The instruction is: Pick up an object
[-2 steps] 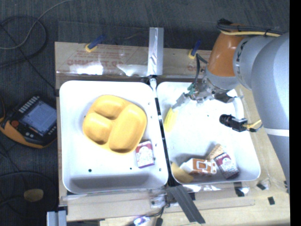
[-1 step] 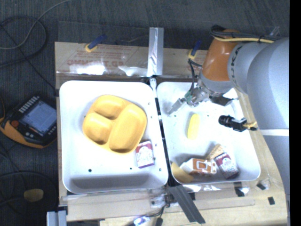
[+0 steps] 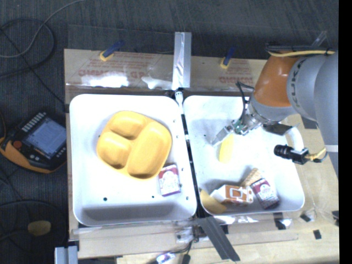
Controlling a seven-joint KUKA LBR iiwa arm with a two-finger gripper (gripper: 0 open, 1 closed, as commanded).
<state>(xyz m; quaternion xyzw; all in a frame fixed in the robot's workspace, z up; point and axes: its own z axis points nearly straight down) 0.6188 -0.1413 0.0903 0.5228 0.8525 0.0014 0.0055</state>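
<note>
Small cartons (image 3: pixel 246 193) lie at the right bin's (image 3: pixel 286 172) front edge.
You see the gripper (image 3: pixel 226 135) spread over a yellow piece (image 3: pixel 225 149); lower straight, then close.

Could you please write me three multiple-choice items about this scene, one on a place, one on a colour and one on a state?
1. Where does the big yellow lump lie?
A. in the left bin
B. in the right bin
C. on the floor

2. What colour is the band on the arm above the wrist?
A. green
B. orange
C. blue

3. Where is the gripper?
A. over the left bin
B. outside both bins
C. over the right bin, by a pale yellow piece

Answers:
1. A, as the lump fills much of the left bin.
2. B, as the band reads clearly orange against the grey arm.
3. C, as the gripper hangs inside the right bin, just above the pale yellow piece.
</note>
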